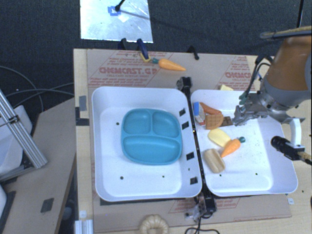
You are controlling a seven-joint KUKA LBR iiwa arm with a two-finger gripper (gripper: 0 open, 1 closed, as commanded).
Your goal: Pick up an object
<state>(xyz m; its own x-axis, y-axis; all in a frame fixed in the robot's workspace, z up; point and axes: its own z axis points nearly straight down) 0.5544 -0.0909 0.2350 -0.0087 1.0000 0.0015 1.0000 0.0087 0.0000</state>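
A: Left to right, quick. Left bin (105, 179) holds a blue divided plate (151, 135), a toy carrot (168, 65) lies on the board beyond it, far side

B: Right bin (282, 179)?

A: Toy food clustered at its left: waffle-like brown piece (213, 121), yellow piece (219, 137), small carrot (231, 147), tan bread-like piece (213, 160)

B: Gripper?

A: Gripper (242, 116) is low over the right bin, just right of the waffle piece. Can't tell whether the jaws are spread or pressed together, too small and dark

B: Step?

A: Looks like approach, nothing visibly held. Nearest target is the waffle piece, just left of the tips. Next move probably needs a short shift left and down to straddle it
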